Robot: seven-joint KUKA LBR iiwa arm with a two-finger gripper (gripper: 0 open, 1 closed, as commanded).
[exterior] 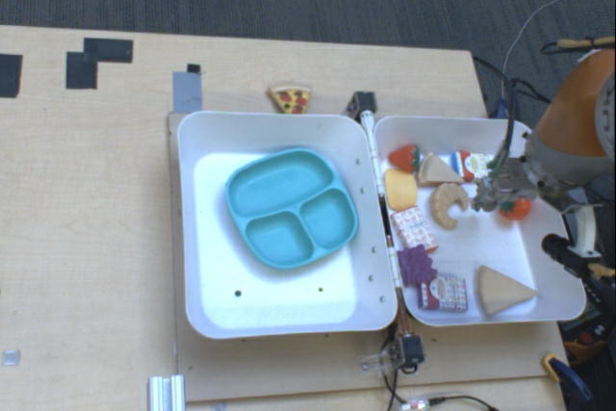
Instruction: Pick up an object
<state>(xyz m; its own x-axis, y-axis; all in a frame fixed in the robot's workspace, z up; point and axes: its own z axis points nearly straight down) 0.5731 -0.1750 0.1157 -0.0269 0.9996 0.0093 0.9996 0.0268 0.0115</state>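
Note:
The right bin (pixel 549 308) holds several toy foods. Among them are a tan croissant (pixel 448 204), a yellow block (pixel 400 190), a red strawberry (pixel 404 156), a pale wedge (pixel 435 169) and a red, white and blue piece (pixel 472 165). A small red tomato (pixel 521 208) lies near the bin's right side. My gripper (pixel 493 192) reaches in from the right and hangs low between the croissant and the tomato. Nearer the front lie a pink checked packet (pixel 412 228), purple grapes (pixel 416 263), a purple carton (pixel 444 293) and a tan wedge (pixel 502 289).
The left bin (pixel 207 303) holds a blue divided plate (pixel 291 207). A toy pizza slice (pixel 289 98) lies on the bench behind the bins. Cables and a clamp (pixel 399 353) sit at the bins' front edge. The grey and orange arm (pixel 577 125) fills the right side.

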